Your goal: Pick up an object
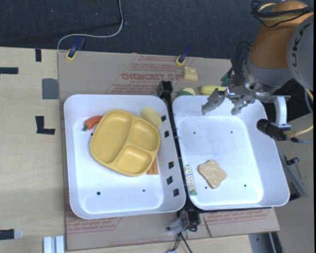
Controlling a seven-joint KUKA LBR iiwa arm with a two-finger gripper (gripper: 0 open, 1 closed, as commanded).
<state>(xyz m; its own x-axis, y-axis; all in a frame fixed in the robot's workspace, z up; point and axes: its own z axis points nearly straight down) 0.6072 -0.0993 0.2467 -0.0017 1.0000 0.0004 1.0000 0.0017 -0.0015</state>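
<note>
Camera view from above has my gripper hanging over the far edge of the right bin, near that bin's far left corner. My two fingers are spread apart with nothing between them, so I am released. My grey arm with its orange band comes in from the right side.

On the right bin's floor, toward the near edge and left of centre, lies a small tan piece shaped like a slice of bread, well apart from my fingers.

In the left bin a yellow divided tray sits tilted across the middle. A pale yellow rounded object touches the tray's far right edge, and an orange object peeks out at its far left edge.

Behind the bins, on the cardboard sheet, a few small yellow and green pieces lie near the far edge of the right bin.
</note>
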